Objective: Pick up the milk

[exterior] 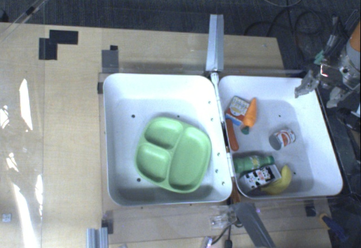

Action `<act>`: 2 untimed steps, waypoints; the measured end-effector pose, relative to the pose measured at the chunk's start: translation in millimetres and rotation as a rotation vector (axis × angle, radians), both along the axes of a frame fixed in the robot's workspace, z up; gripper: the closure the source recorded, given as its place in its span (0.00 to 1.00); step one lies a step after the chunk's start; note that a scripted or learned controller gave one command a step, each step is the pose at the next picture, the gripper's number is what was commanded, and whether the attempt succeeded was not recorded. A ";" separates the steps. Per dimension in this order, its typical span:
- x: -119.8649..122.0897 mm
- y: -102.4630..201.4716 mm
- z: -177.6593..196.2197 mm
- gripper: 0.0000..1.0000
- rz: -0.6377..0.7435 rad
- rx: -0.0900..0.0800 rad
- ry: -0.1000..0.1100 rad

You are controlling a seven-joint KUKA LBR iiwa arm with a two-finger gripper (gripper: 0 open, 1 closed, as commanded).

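The milk is a small black-and-white carton lying on its side near the front edge of the right bin. A green bottle touches its far side and a banana curls around its right end. My gripper hovers over the bin's back right corner, far from the milk, open with nothing between its fingers.
The right bin also holds a carrot, a small orange-and-white carton, a red stick along the left wall and a tipped can. A green divided plate lies in the left bin.
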State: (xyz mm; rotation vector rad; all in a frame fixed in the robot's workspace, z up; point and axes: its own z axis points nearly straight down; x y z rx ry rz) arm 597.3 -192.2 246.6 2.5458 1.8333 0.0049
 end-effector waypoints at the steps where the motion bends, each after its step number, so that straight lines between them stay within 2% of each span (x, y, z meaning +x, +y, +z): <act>1: 35.7 7.5 56.7 0.00 -0.135 0.001 0.000; 2: -30.6 4.1 -98.8 0.00 -0.002 0.002 0.003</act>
